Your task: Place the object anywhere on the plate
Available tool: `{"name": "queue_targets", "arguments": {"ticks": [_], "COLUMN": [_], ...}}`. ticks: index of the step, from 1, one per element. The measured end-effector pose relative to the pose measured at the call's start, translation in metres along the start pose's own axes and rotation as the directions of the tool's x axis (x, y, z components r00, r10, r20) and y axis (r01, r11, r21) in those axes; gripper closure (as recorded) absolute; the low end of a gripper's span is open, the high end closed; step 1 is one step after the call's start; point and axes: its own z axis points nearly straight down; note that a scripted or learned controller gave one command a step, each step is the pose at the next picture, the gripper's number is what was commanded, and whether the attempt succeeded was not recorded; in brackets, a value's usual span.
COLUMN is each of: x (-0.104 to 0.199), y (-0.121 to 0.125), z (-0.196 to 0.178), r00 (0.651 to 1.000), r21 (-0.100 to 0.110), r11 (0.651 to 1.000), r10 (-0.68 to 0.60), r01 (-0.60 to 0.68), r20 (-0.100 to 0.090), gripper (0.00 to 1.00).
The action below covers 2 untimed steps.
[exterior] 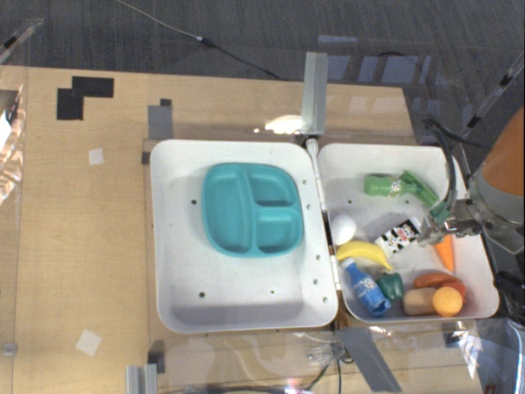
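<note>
Claw (435, 226) sits low in the right bin (484, 306) beside the carrot (445, 254); jaw state: cannot tell. Recommend confirming a firm hold before carrying anything to the teal plate (251, 208).

Floor: dark grey ribbed carpet (205, 6), a thin cable (164, 25) slanting across it.
Bench: pale wood top (74, 245), black tape patches (82, 95).
Light: bright glare spot (283, 125).

We see the gripper (436, 222) low over the right bin (353, 158), a black-and-white object (399, 236) just left of it, an orange carrot (445, 254) just below, the teal plate (252, 208) far left.
</note>
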Motion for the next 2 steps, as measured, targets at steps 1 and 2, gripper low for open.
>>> {"name": "queue_targets", "arguments": {"ticks": [1,2], "x": [0.054,0.087], "y": [0.047,0.139], "z": [-0.052,0.016], "r00": [0.979,0.975], "r21": [-0.004,0.006], "r11": [0.979,0.974], "r10": [-0.204,-0.224], "r01": [0.204,0.224], "r20": [0.001,-0.005], "gripper": [1.00,1.00]}}
